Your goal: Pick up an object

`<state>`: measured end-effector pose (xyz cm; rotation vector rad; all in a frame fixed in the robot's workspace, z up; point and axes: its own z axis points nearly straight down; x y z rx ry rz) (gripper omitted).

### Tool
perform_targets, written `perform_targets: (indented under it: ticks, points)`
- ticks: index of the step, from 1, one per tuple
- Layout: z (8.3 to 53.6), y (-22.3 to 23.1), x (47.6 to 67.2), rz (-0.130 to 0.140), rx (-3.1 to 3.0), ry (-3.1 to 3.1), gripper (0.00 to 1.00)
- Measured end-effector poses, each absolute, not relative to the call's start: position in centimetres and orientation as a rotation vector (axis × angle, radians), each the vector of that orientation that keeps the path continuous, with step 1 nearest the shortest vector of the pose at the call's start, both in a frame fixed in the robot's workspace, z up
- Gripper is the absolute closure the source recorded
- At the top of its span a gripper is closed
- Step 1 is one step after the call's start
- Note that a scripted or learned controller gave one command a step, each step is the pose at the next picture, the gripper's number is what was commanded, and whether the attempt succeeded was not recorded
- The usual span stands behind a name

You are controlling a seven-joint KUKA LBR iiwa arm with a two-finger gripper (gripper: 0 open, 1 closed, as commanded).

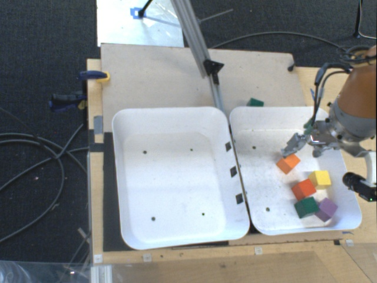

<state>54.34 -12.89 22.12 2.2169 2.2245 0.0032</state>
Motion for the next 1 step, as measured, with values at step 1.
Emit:
perform_targets:
  ticks: [1]
  points:
    - [8.63, -18.7, 60.87, -0.003, 2.219, 2.223, 0.0]
